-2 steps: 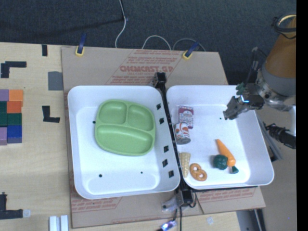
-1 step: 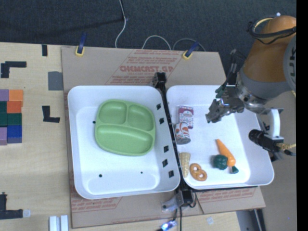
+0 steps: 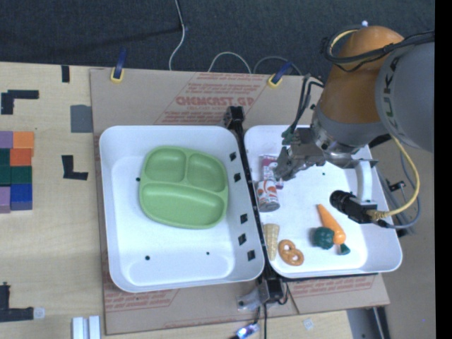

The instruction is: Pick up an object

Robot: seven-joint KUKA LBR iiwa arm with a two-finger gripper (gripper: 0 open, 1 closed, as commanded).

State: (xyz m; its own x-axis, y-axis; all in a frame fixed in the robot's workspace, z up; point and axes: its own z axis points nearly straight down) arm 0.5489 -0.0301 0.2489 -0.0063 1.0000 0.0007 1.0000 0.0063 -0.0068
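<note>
My gripper (image 3: 286,167) hangs low in the right bin (image 3: 381,260), near its left wall, at the end of the grey arm with the orange band. A small can with a red and white label (image 3: 268,193) lies just below and left of it. A purple and white packet (image 3: 268,165) lies right beside the fingertips. Further down rest an ice cream cone (image 3: 272,240), a pretzel (image 3: 290,252), a carrot (image 3: 330,221) and a dark green broccoli piece (image 3: 323,238). Nothing shows clearly between the fingers.
The left bin (image 3: 123,260) holds a green divided plate (image 3: 185,187). A black divider (image 3: 241,182) separates the bins. A black cable fitting (image 3: 351,205) and yellow hose lie over the right bin's right side. Coloured blocks (image 3: 18,168) sit at the far left.
</note>
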